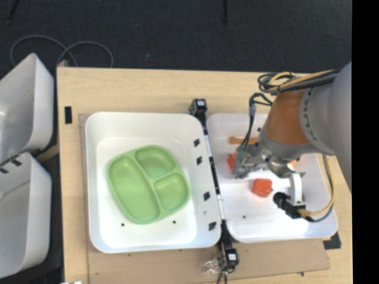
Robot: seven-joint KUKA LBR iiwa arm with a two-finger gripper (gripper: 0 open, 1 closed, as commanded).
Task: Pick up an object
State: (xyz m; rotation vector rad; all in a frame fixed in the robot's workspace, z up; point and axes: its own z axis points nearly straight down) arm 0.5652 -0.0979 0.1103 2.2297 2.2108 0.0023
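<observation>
My gripper (244,163) is down in the right bin (278,226), near its left-centre, below the orange wrist band. A small red-orange object (261,187) lies on the bin floor just right of and below the gripper. Another red piece (233,160) peeks out at the gripper's left side, touching or very close to it. A thin orange stick-like object (238,139) lies further back in the bin, partly hidden by the arm.
The left bin (100,229) holds a green divided plate (148,183). A ridge with black clips (208,176) separates the bins. Cables and a black connector (287,205) hang from the arm over the right bin. White containers (21,105) stand at the far left.
</observation>
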